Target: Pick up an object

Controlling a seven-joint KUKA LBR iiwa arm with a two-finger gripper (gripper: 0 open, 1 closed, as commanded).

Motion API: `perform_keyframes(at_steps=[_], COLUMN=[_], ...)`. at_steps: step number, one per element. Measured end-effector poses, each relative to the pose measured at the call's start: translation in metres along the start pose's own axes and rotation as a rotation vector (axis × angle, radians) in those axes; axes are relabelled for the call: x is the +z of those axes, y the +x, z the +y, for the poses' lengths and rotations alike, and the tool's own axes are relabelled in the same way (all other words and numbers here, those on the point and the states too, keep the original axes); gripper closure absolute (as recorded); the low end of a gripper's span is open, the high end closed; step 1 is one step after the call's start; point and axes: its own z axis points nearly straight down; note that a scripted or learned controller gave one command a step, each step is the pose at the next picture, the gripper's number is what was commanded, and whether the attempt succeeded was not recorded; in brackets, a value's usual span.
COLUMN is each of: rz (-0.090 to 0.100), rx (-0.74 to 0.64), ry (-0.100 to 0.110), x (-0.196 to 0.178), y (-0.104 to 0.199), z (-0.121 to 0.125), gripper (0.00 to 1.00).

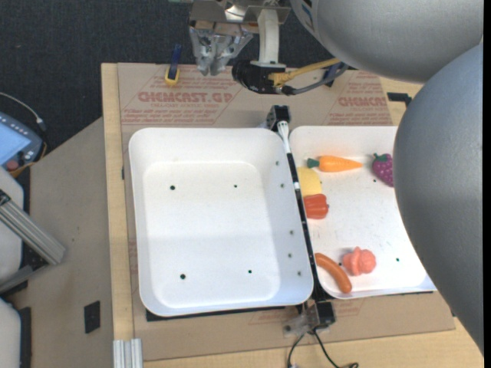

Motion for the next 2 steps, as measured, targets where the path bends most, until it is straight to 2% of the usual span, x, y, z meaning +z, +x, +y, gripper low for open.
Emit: perform_keyframes(at_steps=[1,2], rz=[0.005,0.002], rx=[0.0,0.0], ry=[-0.021,-0.012], x=[-0.1138,-0.1168], y=[-0.0011,-0.0001], z=[-0.0002,-0.0001], gripper=[1.0,1.0])
